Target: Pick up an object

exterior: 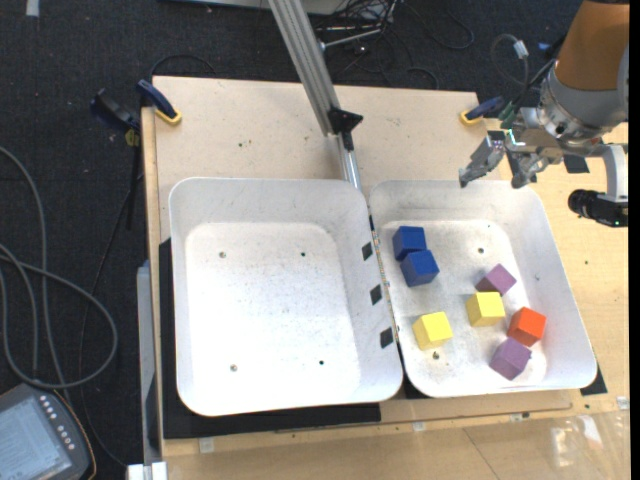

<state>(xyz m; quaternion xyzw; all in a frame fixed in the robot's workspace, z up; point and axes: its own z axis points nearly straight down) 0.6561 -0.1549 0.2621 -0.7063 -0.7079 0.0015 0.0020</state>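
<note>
Seven small blocks are counted in the right bin [556, 268]: two blue, two yellow, two purple and one orange. All appear to be matte, hard-edged cubes, roughly alike in size. The two blue cubes, one [409, 241] just behind the other [420, 266], are found touching near the bin's left wall. A purple cube [496, 279] is set beside a yellow cube [486, 308], with the orange cube [527, 324] and a second purple cube [511, 357] close by toward the front right corner; another yellow cube [434, 328] is placed apart, nearer the divide. Both bins are shallow white trays with rounded corners and speckled floors, and the left bin [190, 268] is seen beside the right one on a pale wooden board [250, 118]. The gripper [503, 163] is held above the right bin's back rim, its fingers spread apart with nothing between them.
</note>
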